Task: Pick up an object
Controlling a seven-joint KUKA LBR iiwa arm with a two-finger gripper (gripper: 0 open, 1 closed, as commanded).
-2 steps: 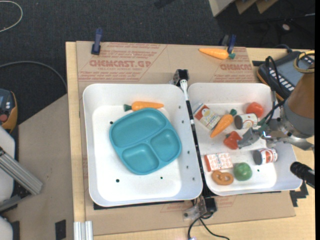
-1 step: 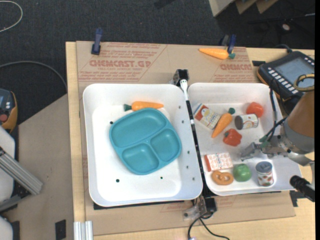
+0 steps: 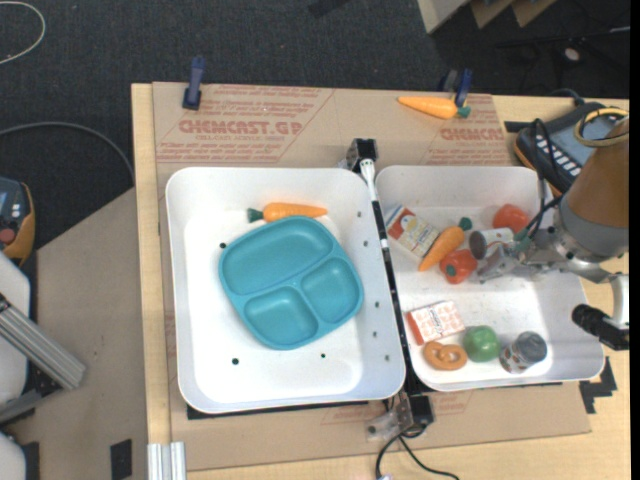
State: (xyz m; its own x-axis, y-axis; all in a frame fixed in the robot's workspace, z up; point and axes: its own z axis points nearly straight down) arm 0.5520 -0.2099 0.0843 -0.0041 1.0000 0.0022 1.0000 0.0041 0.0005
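My gripper (image 3: 488, 256) is low in the right bin (image 3: 450, 174), reaching in from the right at mid-height. Just to its left lie a small red tomato (image 3: 458, 266) and an orange carrot (image 3: 441, 248). A red-and-white carton (image 3: 411, 230) lies further left, and a red fruit (image 3: 511, 217) sits behind the gripper. Along the bin's front edge are a white-and-red box (image 3: 436, 321), an orange ring (image 3: 444, 355), a green fruit (image 3: 481, 343) and a grey can (image 3: 524, 351). Nothing visibly hangs from the gripper.
The left bin (image 3: 180, 268) holds a teal divided plate (image 3: 290, 281) and a carrot (image 3: 290, 210) behind it. Another carrot (image 3: 428, 106) lies on the cardboard behind the bins, next to a blue clamp (image 3: 460, 88). A second clamp (image 3: 193, 83) is at the back left.
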